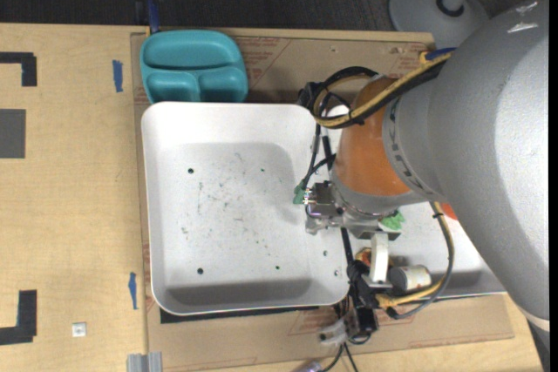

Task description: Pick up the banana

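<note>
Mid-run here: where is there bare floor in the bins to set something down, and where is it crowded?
The left bin has open floor from its left wall across to near its right rim. The teal tray sits beyond its far rim. The right bin is crowded, with the arm and its cables above it.

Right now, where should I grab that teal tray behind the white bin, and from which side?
Probably the far rim of the teal tray, from straight above: it lies flat, open side up, looks too wide to span, and the white bin crowds its near edge.
</note>
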You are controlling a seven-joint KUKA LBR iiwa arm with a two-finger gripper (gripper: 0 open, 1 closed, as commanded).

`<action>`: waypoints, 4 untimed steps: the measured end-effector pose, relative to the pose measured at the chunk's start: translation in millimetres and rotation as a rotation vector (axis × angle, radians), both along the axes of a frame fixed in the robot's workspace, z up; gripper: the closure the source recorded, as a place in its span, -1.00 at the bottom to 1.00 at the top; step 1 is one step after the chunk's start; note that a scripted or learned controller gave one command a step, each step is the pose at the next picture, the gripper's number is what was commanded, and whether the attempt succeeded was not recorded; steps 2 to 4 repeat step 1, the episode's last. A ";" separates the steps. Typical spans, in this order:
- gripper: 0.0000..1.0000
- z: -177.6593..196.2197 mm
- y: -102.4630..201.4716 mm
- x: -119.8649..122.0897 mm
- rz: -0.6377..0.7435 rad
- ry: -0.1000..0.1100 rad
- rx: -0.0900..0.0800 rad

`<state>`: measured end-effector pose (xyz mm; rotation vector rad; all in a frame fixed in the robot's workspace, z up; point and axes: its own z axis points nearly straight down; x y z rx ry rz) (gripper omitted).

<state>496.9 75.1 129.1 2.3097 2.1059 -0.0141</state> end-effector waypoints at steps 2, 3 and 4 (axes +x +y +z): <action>1.00 0.0 -0.1 0.0 0.006 0.001 0.000; 1.00 0.0 -0.1 0.0 0.006 0.001 0.000; 1.00 0.0 -0.1 0.0 0.006 0.001 0.000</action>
